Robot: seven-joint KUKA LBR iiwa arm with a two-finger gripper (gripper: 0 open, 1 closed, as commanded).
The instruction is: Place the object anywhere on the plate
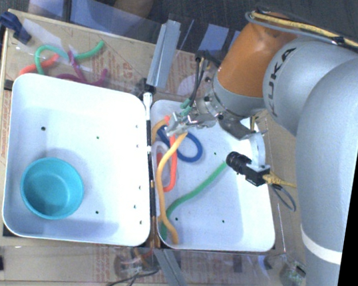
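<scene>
The arm (297,77) reaches over the right bin (252,231), its gripper (184,121) low over a tangle of cords; I cannot tell its state. The blue plate (52,187) sits in the left bin (76,109). The yellow cord (163,177), green cord (201,184) and orange cord (170,171) look light, limp and floppy; a mid-length pinch seems safest.

One camera watches me from above the table (46,256), fixed and tilted down at a slant — it takes in both white bins, the left bin (69,155) and the right bin (248,217), side by side. My arm (309,85) enters from its right, looming large and close to the lens.
</scene>
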